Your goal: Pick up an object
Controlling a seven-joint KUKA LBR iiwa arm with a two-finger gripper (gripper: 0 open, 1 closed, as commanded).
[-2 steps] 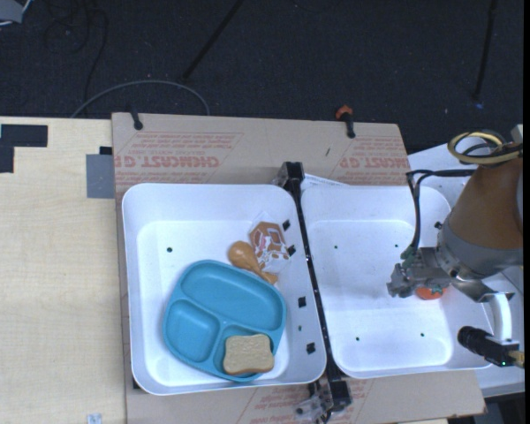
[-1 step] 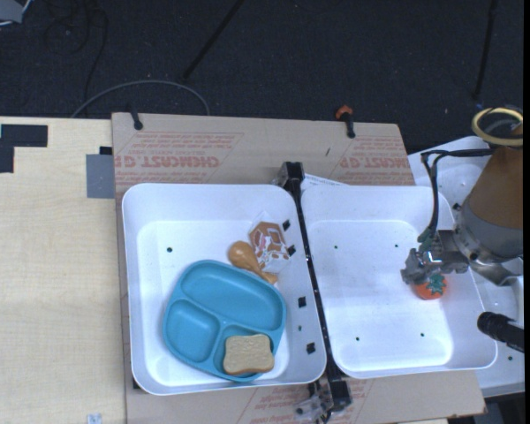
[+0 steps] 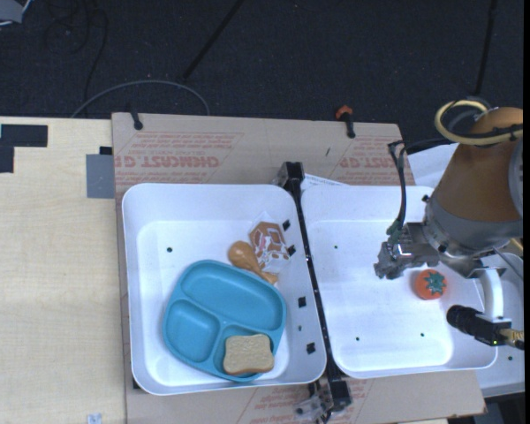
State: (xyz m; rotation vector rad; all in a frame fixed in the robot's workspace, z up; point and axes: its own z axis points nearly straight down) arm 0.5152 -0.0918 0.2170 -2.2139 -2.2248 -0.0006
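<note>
**Arm bent low over the right bin, gripper beside an orange fruit**

The arm (image 3: 473, 193) comes in from the right edge of the frame. Its orange band sits high at the upper right, and the grey wrist below it leans down and to the left. The gripper (image 3: 390, 261) is at the end of that lean, low over the floor of the right bin (image 3: 362, 343), right of the bin's centre and pointing toward the frame's left. From this angle its dark metal parts merge into one shape, so I cannot tell whether it is open or closed, and nothing can be seen held in it.

A small orange fruit (image 3: 430, 284) with a green top lies on the white floor of the right bin. It is just beside the gripper, to its lower right and close under the wrist. Whether the two touch cannot be told.

The left bin (image 3: 150, 237) holds a blue divided plate (image 3: 203, 316) in its lower half, with a slice of bread (image 3: 248, 354) in the plate's lower right compartment. A tan drumstick (image 3: 245, 256) lies just above the plate's upper right rim. A clear packet (image 3: 269, 238) with brown print lies touching the drumstick, near the wall between the two bins.
</note>
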